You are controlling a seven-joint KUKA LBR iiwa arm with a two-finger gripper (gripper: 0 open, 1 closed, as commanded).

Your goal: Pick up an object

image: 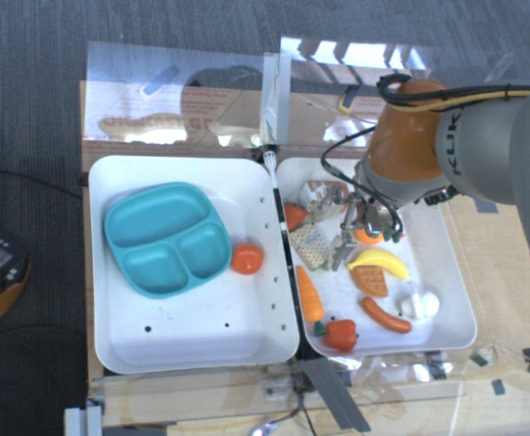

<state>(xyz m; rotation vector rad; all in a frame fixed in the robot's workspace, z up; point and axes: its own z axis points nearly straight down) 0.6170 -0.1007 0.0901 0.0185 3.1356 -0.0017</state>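
Grey arm (487,143) w/ orange band (408,143), black cables (446,92), small metal wrist assy.

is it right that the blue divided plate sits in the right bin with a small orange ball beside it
Not quite. The camera view shows the blue divided plate in the left bin, not the right one. The small orange ball does sit beside it.

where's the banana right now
The banana lies in the right bin, just below the gripper and above the waffle.
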